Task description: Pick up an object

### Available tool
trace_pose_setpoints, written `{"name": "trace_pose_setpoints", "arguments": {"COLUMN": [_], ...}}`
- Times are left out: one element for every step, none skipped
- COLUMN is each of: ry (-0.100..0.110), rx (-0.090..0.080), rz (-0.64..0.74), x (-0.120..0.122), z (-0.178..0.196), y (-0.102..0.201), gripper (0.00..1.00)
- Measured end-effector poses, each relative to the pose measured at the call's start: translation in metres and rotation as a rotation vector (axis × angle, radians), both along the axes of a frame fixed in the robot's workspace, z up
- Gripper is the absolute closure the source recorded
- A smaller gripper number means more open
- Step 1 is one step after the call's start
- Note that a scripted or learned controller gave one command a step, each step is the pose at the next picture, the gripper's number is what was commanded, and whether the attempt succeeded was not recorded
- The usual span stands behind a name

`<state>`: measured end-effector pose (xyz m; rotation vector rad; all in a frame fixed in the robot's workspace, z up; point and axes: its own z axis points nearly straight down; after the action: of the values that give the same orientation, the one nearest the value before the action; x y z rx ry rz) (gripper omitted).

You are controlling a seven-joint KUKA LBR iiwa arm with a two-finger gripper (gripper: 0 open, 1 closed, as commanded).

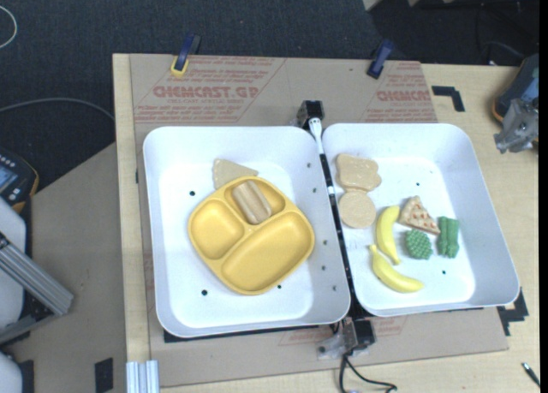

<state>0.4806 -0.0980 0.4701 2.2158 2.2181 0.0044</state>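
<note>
Two bananas [390, 250] lie in right bin [479, 177] w/ bread slice [357, 172], round cracker [357, 209], pizza slice [419, 213] & green veg [433, 240]. Left bin [163, 211] holds yellow divided plate [250, 235] w/ hot dog [251, 200] in one compartment. Gripper [518, 122] sits at right edge over bench, well apart from bins; can't tell finger state.

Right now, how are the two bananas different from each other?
The upper banana stands more up and down in the picture, next to the pizza slice. The lower banana lies more sideways, nearer the front of the right bin. The upper banana looks paler at its top end, while the lower banana looks yellow all over. Both are curved, about the same size, and almost meet at one end.
</note>
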Motion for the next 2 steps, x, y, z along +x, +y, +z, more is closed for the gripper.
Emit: {"name": "trace_pose_setpoints", "arguments": {"ry": [0.014,0.018], "rx": [0.003,0.006], "rz": [-0.009,-0.004], "x": [-0.003,0.021], "z": [-0.075,-0.238], "y": [-0.098,-0.127], "gripper": [1.0,1.0]}}
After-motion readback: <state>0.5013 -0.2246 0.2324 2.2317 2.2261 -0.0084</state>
